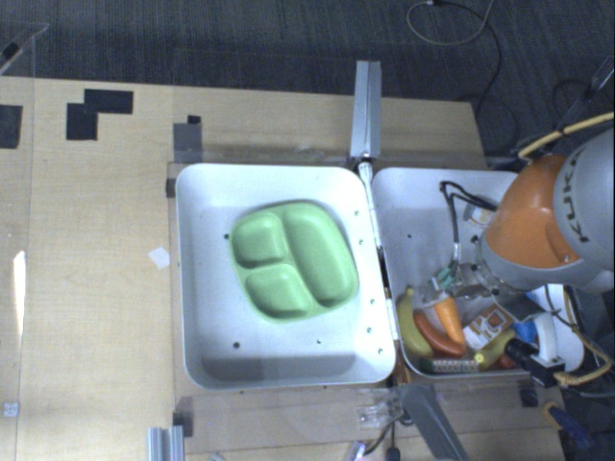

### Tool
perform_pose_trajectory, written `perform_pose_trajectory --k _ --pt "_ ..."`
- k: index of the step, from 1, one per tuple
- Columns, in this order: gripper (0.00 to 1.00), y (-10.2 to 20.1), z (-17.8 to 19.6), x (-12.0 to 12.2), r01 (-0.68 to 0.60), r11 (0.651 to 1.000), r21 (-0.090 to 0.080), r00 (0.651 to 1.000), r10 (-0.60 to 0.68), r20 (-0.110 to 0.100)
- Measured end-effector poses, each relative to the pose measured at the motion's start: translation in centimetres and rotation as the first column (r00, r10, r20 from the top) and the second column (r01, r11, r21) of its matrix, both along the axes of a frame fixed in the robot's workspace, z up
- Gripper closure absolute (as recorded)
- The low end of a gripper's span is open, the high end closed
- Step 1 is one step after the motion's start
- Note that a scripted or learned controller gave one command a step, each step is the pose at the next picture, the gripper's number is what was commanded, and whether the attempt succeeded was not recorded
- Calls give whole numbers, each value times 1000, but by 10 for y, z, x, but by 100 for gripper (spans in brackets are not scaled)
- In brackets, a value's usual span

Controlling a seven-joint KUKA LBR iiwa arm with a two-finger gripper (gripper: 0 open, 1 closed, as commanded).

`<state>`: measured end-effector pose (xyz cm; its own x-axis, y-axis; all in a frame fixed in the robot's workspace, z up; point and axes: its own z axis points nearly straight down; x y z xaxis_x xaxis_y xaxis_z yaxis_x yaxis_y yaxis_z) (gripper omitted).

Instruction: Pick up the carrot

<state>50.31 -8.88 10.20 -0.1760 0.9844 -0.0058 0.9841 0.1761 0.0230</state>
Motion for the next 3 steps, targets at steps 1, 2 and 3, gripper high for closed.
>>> perform_pose_trajectory --k 1,2,3 --pt "100 44 84 79 -446 895 -2 895 446 -17" --pt "0 44 84 79 -447 895 -2 895 446 -18" --pt "100 45 96 81 -452 892 -6 892 452 -11"
